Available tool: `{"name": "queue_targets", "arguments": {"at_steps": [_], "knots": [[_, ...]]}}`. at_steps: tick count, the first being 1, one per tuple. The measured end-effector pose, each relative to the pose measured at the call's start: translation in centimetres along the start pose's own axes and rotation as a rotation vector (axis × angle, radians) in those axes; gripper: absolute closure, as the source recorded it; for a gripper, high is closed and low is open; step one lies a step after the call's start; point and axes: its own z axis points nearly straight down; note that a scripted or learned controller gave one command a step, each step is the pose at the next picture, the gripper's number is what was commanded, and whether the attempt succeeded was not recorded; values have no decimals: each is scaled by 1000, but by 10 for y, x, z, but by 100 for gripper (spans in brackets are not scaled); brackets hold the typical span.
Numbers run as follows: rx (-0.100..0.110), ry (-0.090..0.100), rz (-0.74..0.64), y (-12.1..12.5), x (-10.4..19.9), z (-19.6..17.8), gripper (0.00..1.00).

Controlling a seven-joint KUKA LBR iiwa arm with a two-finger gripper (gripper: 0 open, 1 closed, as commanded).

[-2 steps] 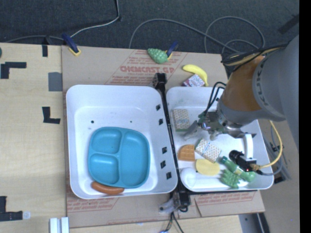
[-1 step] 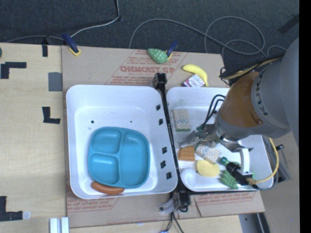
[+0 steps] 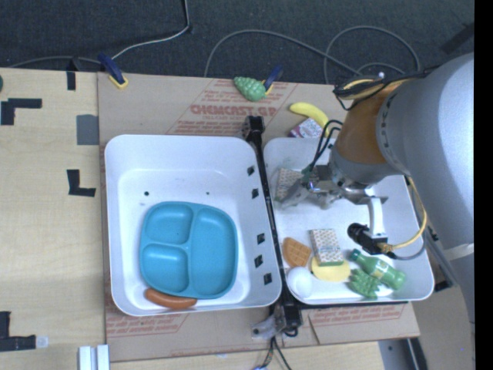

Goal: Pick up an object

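Starting at your left, the left bin (image 3: 123, 206) holds a blue divided plate (image 3: 189, 249) and a sausage (image 3: 169, 299). In the right bin (image 3: 400, 199), the gripper (image 3: 296, 191) hangs low near the upper left corner. Whether it is clenched or released, you cannot tell; motion blur hides it. The nearest pickable things, a cracker (image 3: 295, 251) and a small patterned packet (image 3: 326, 245), lie just toward the near rim from it.

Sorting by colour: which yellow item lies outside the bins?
The banana, on the cardboard beyond the right bin. The other yellow piece lies inside that bin beside the green bottle.
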Motion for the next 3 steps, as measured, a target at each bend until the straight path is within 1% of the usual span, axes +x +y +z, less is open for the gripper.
{"name": "queue_targets", "arguments": {"at_steps": [1, 2, 3], "knots": [[3, 0, 0, 57, -3, 1, 0], [3, -1, 0, 48, -5, 1, 0], [5, -1, -1, 48, -5, -9, 100]]}}
